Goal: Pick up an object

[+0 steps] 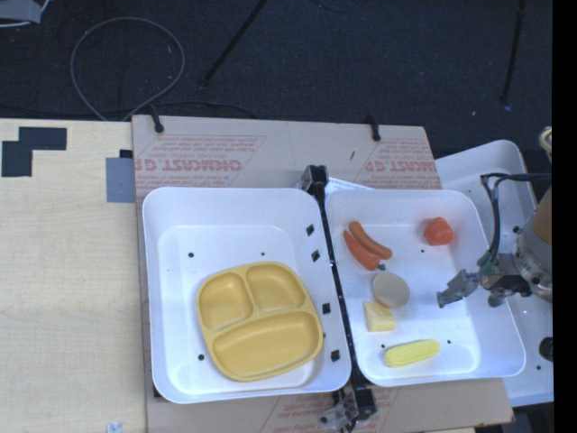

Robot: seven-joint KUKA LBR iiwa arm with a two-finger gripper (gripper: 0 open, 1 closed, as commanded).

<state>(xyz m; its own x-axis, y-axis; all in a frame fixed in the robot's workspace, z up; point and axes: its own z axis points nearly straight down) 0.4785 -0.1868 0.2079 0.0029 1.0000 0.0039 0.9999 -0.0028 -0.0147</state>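
Sausages: two; corn cob: one

Glossy white plastic bins, smooth matt yellow plastic tray, printed cardboard base, pale wood bench

A divided plate lies in the left bin; the right bin holds sausages, tomato, disc, cheese and corn.

I see my gripper over the right bin, beige disc left of it, corn below-left.
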